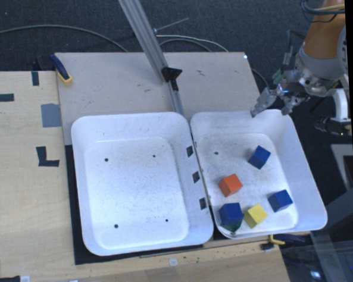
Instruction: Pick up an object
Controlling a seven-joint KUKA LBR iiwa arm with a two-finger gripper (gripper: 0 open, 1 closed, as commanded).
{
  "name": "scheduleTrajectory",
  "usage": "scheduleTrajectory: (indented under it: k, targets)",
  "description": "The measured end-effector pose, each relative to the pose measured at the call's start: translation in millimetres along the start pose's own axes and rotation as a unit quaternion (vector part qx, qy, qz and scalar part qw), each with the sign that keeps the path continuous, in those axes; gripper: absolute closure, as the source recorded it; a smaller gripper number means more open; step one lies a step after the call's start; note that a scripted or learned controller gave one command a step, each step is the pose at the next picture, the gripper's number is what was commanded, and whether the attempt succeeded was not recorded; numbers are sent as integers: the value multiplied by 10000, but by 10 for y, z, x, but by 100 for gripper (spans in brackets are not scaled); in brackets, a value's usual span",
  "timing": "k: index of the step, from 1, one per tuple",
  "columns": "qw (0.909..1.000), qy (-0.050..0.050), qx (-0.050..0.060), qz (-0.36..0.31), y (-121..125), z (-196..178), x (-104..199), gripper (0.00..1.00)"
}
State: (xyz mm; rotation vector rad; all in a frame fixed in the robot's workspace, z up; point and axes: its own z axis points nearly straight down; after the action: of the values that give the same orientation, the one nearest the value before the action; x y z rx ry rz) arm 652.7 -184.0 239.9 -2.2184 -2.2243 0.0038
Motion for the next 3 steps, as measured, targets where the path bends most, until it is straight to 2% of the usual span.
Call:
scheduleTrajectory:
  k: [1, 2, 3]
  targets:
    - [10000, -3, -50, -2, -377, -1333, 205, 0]
    - [10000, 25, 54, 13, -1207, -503, 526, 0]
    - [10000, 18, 43, 3, -1250, 1088, 738, 0]
